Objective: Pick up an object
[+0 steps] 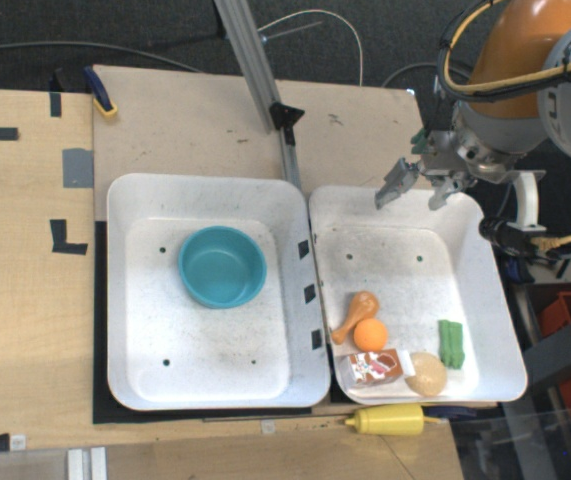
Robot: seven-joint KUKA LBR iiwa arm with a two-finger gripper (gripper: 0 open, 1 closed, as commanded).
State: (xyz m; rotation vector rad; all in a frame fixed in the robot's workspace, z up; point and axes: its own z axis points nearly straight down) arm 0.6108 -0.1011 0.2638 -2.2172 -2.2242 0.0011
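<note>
Claw [414, 190] open over right bin's far rim; orange ball [370, 335] well apart.

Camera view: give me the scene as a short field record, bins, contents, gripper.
left bin: shallow white tray holding a teal round bowl, upright
right bin: shallow white tray, objects clustered at its near end
right bin contents: orange ball; orange pear-shaped toy touching the ball; green block; beige rounded lump; red-and-white packet
outside bins: yellow bottle lying on the bench at the right bin's near edge
gripper: over the right bin's far edge, fingers spread, nothing between them
</note>
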